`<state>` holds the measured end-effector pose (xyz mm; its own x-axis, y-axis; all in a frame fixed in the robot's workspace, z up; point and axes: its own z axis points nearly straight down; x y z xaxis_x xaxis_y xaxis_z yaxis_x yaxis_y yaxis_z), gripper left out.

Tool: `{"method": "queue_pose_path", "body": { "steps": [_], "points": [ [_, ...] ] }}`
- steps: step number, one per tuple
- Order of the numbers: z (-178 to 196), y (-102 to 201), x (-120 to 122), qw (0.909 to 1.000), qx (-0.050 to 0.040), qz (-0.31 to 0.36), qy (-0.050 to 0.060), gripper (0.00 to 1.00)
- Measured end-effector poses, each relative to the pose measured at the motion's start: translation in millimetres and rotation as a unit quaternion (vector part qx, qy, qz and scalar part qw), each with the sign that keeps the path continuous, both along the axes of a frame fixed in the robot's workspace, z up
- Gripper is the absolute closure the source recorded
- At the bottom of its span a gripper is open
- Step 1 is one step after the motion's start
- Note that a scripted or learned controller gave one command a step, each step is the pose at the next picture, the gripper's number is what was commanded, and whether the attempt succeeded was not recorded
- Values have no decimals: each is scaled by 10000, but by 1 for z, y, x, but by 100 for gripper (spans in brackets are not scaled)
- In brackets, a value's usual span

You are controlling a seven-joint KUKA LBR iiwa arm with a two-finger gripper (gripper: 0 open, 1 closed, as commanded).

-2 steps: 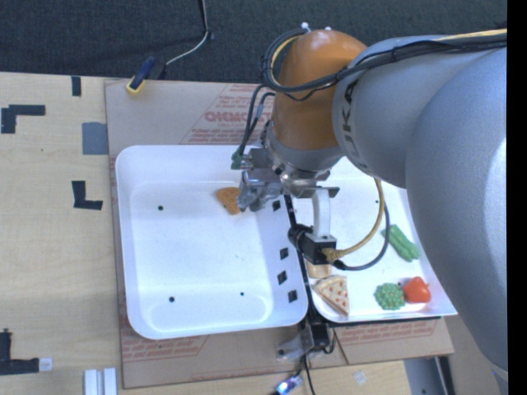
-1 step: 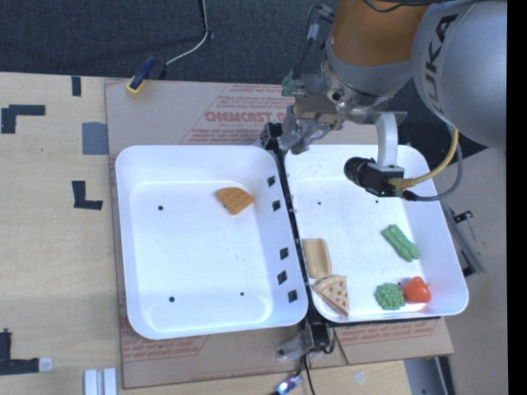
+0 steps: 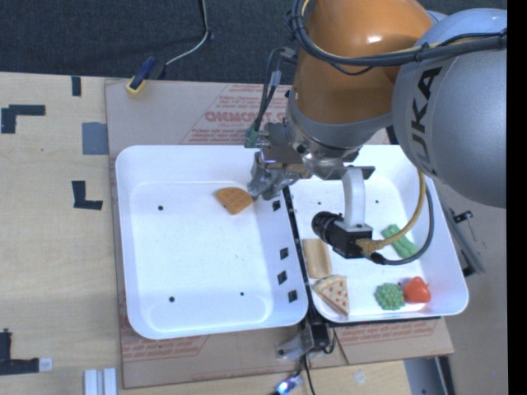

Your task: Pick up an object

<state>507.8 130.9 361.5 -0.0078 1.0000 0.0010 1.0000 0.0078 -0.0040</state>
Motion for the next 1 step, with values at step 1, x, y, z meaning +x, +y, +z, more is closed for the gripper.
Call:
{"method": "queue_pose_path", "body": {
  "steps": [1],
  "points": [
    [-6, 57, -24, 10000, -1, 0, -4, 100]
  ]
}}
